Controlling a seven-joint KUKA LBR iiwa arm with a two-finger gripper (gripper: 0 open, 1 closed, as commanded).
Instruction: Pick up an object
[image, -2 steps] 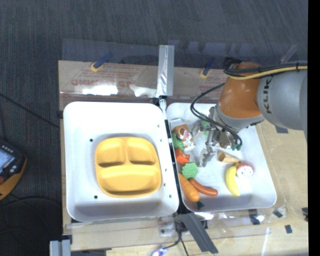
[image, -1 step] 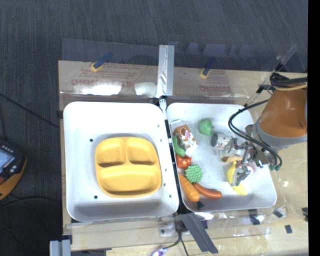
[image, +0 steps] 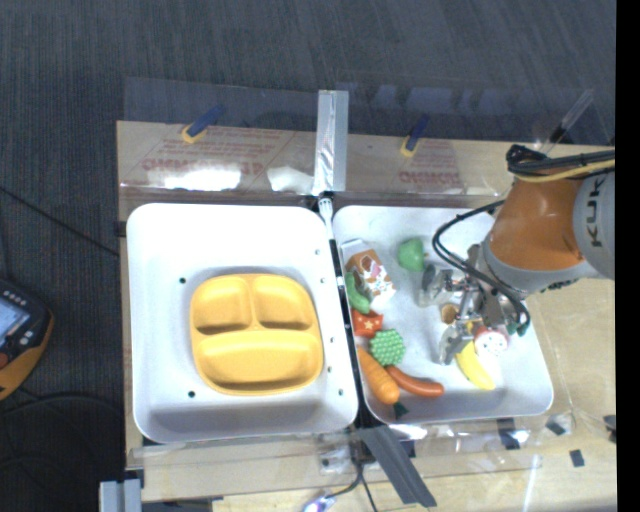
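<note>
- Yellow and curved, the banana (image: 477, 368) lies in the right bin (image: 535, 395), near its front right corner, with a small white-and-red toy (image: 491, 343) touching its upper end.
- Its long axis runs on a slant, from upper left near the gripper (image: 458, 318) down toward the bin's front right; the lower tip points at that corner.
- How wide the jaws stand cannot be told, since cables and metal parts blur together at the wrist, and nothing can be seen held.
- Judged from this, the main risk is a closing grasp that catches the white-and-red toy instead of, or along with, the banana, because the two touch.
- A second risk: the banana's rounded, slanted body may slip sideways if squeezed along its length and not across it.
- The bin wall close by could also block the descent.
- Well apart, the carrot (image: 378, 377), sausage (image: 415, 382) and green ball (image: 411, 252) look unlikely to interfere; the yellow tray (image: 257, 333) sits in the left bin (image: 160, 240).
</note>
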